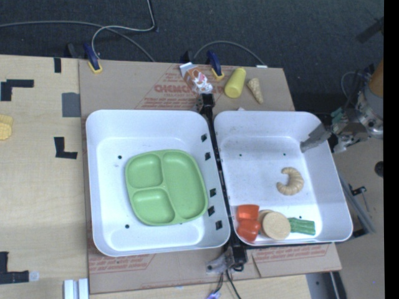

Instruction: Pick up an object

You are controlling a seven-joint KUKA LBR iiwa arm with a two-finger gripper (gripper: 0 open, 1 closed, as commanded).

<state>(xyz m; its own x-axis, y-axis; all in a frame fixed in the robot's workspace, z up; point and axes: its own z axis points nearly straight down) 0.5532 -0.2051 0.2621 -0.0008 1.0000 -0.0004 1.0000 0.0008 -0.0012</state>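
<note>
My jaws hang at the right rim of the right bin, a grey tip reaching in over its upper right corner, and I cannot tell from this slanted look how far apart they stand. Nothing is visible between them, so I judge that I carry nothing.

The nearest thing to take is the croissant, lying alone on the bin floor below and a little left of my tip, near but apart from it. Further down, in the bin's lower corner, a red piece, a round biscuit and a green piece crowd together, touching or nearly so.

What could go wrong: the croissant is curved and rounded, so if I come down off its middle I may pinch a horn and it could twist or roll out of my grip. Starting this close to the rim, I may also clip the bin wall on the descent. If I go for the crowded corner instead, I may nudge the neighbours or close on two at once. The left bin holds a green divided plate, well apart from me.
</note>
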